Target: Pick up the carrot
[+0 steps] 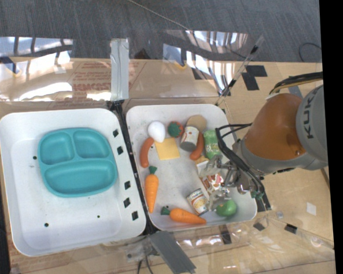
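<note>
Two carrots lie in the right bin (pixel 136 115), one carrot (pixel 151 191) by its left wall and another (pixel 185 216) along the front, while the gripper (pixel 225 181) hangs over the clutter opposite, jaws' spread unreadable, perhaps approaching.
</note>
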Robot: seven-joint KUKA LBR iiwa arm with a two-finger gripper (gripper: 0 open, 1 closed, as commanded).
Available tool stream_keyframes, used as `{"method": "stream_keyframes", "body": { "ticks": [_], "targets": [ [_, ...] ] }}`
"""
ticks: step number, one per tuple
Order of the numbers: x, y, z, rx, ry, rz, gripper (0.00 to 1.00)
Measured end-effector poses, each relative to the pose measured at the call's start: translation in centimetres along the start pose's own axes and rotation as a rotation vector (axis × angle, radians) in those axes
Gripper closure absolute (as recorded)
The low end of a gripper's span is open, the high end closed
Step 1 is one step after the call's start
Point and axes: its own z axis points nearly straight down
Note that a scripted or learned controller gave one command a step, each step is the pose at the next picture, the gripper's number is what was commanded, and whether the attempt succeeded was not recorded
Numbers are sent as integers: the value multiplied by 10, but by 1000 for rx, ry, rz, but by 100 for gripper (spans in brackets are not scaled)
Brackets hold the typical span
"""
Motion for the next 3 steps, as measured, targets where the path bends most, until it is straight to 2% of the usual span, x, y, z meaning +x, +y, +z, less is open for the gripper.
{"method": "stream_keyframes", "body": {
  "ticks": [1, 2, 3],
  "targets": [
    [-42, 78, -19, -6, 11, 44, 0],
    [-100, 114, 36, 2, 16, 546, 0],
    [-101, 116, 25, 2, 15, 536, 100]
  ]
}}
